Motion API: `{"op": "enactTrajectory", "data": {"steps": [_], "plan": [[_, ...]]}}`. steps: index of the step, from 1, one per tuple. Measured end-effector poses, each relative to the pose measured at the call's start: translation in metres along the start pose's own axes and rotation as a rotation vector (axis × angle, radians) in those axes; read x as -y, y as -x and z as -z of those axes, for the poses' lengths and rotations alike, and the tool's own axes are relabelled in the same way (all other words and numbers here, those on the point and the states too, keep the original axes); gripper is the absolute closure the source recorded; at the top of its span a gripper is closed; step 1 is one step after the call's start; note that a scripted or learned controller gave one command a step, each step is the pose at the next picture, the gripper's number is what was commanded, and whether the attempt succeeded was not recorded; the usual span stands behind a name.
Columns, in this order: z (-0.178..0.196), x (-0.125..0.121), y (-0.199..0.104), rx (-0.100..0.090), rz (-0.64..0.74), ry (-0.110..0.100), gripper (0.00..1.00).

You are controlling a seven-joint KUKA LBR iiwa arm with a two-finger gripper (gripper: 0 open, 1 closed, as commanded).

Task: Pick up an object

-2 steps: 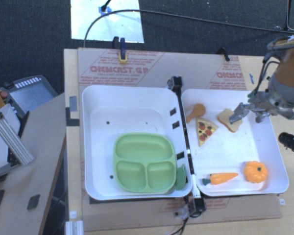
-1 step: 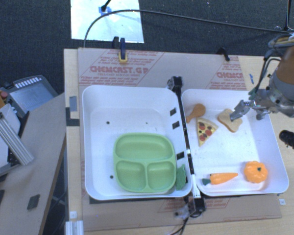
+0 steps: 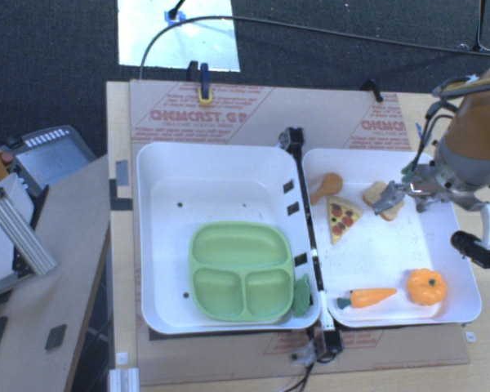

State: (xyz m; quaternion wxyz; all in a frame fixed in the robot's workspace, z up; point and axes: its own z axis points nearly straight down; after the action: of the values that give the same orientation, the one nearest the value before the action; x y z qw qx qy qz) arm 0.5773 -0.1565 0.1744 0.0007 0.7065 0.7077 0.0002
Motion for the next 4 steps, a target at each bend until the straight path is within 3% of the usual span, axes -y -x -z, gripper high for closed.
{"op": "enactTrajectory", "data": {"steps": [2, 3, 4], "plan": [[-0.092, 0.006, 0.006, -0.001, 0.000, -0.002, 0.00], [-0.079, 0.004, 0.006, 0.001, 0.001, 0.002, 1.00], [-0.029, 0.001, -0.003, 0.000, 0.002, 0.003, 1.00]]}}
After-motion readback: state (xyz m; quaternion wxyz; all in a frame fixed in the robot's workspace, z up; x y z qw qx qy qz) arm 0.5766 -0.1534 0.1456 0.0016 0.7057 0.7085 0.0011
